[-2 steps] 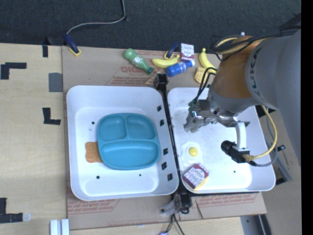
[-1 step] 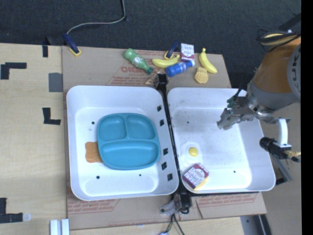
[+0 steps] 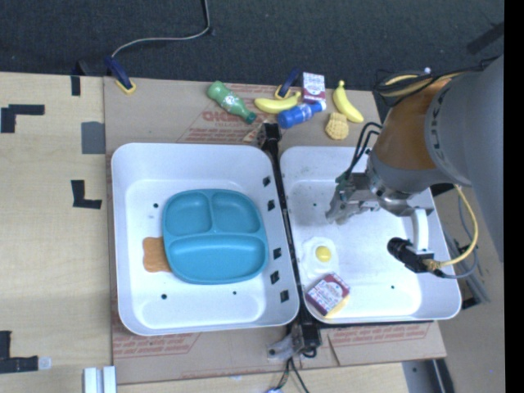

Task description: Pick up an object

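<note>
Gripper (image 3: pixel 342 205) hung low over bare floor of the right bin (image 3: pixel 426 305); nothing seen between the fingers.

Finger state can't be told from this view: the tips are small and dark against the bin, so open vs clenched is left unjudged. Candidate picks in the right bin lie toward its near-left corner: a fried egg (image 3: pixel 321 254) and, just below it, a red packet (image 3: pixel 328 293) on a small plate (image 3: pixel 310 303) — both apart from the gripper, neither touched. In the left bin (image 3: pixel 131 170) a blue tray (image 3: pixel 214 236) is set flat, with toast (image 3: pixel 153 255) tucked against its left edge. Bottle (image 3: pixel 230 101), bananas (image 3: pixel 347 103) and other toys are parked outside, behind the bins. Grasp is judged not yet made; a shift toward the egg would likely be needed.
</note>
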You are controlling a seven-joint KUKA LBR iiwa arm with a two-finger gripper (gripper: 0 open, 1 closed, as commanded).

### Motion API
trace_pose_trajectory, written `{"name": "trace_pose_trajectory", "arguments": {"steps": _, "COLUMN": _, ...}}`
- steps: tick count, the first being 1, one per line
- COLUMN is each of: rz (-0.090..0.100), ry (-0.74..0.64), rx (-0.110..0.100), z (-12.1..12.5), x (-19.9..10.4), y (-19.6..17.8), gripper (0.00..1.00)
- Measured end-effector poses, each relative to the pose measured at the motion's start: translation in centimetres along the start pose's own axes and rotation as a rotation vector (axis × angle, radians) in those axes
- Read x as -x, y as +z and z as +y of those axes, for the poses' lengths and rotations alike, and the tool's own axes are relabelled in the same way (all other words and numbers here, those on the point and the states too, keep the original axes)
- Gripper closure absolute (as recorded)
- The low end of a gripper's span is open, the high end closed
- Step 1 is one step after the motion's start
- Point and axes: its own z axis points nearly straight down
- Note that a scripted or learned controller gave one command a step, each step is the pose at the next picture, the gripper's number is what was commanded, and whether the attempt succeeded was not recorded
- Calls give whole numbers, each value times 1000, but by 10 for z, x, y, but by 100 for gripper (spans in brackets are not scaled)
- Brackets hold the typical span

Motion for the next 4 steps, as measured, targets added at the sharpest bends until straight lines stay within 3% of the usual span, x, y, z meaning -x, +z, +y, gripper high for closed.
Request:
{"name": "trace_pose_trajectory", "arguments": {"steps": 1, "rz": 0, "ry": 0, "rx": 1, "z": 0, "x": 0, "y": 0, "gripper": 0}}
{"name": "trace_pose_trajectory", "arguments": {"steps": 2, "rz": -1, "ry": 1, "rx": 6, "z": -38, "x": 4, "y": 54, "gripper": 0}}
{"name": "trace_pose_trajectory", "arguments": {"steps": 3, "rz": -1, "ry": 2, "rx": 12, "z": -36, "x": 4, "y": 43, "gripper": 100}}
{"name": "trace_pose_trajectory", "arguments": {"steps": 4, "rz": 0, "ry": -1, "rx": 4, "z": -14, "x": -58, "y": -44, "gripper": 100}}
